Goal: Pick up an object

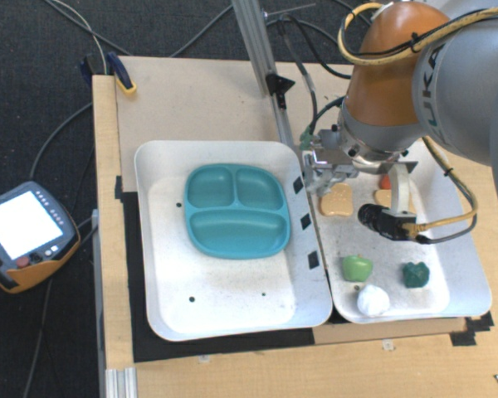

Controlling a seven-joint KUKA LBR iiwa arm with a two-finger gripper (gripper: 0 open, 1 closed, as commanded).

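The right bin (448, 297) holds several small objects. A tan bread-like piece (338, 201) lies near its left wall. Toward the front are a light green piece (357, 267), a white rounded piece (372, 300) and a dark green piece (414, 274). An orange and white item (392, 191) is partly hidden under the arm. My gripper (325, 171) hangs over the back left of the right bin, just above and left of the tan piece. I see nothing held in it.
A teal divided plate (236, 210) sits in the left bin (174, 305). A metal pole (257, 48) rises behind the bins. A black cable fitting (388, 222) hangs from the arm over the right bin. A handheld pendant (25, 235) lies off the bench at the left.
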